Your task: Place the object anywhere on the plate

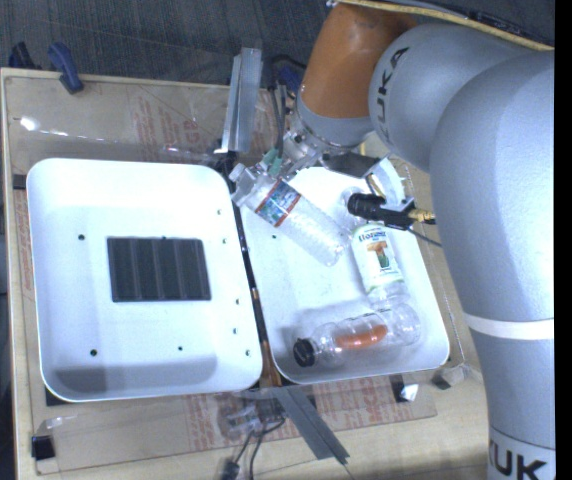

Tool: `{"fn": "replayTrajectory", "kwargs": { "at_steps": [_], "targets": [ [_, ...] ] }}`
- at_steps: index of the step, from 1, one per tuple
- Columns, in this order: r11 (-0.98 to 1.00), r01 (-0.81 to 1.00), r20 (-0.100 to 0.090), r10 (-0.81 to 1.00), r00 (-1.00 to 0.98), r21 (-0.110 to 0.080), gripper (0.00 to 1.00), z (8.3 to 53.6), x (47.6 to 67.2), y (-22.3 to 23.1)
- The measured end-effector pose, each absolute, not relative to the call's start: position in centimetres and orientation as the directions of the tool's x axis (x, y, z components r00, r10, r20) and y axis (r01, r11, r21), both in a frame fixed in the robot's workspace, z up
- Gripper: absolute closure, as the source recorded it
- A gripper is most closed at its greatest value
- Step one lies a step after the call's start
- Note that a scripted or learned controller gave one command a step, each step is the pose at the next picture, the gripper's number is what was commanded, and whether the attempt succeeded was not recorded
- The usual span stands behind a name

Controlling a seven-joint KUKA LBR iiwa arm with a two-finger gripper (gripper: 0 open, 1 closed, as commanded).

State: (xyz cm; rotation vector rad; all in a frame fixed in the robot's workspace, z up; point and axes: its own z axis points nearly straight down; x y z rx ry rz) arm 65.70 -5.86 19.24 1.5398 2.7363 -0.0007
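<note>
A dark grey ribbed rectangular plate (159, 268) lies in the middle of the left white bin (66, 198). My gripper (272, 168) is down at the far left corner of the right bin (296, 298), just beside the divider between the bins. Right under it lies a clear plastic bottle (301, 220) with a red and blue label, slanting toward the bin's middle, and its upper end touches or sits inside the gripper. The orange-banded wrist hides the grip.
Two more bottles lie in the right bin: a white-labelled one with a black cap (378, 256) on the right, and a clear one with orange contents (358, 336) along the near wall. A metal bracket (243, 98) stands behind the bins.
</note>
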Motion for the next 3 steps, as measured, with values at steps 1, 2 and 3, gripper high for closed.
{"fn": "replayTrajectory", "kwargs": {
  "at_steps": [1, 2, 3],
  "targets": [
    [0.675, 0.738, 0.002, 0.738, -0.675, -0.003, 1.00, 19.2, 59.9, 1.4],
    [0.674, 0.739, 0.002, 0.739, -0.674, -0.003, 0.00, 19.2, 59.9, 1.4],
    [0.572, 0.820, 0.001, 0.820, -0.572, -0.003, 0.00, 19.2, 56.5, 4.9]
  ]
}}
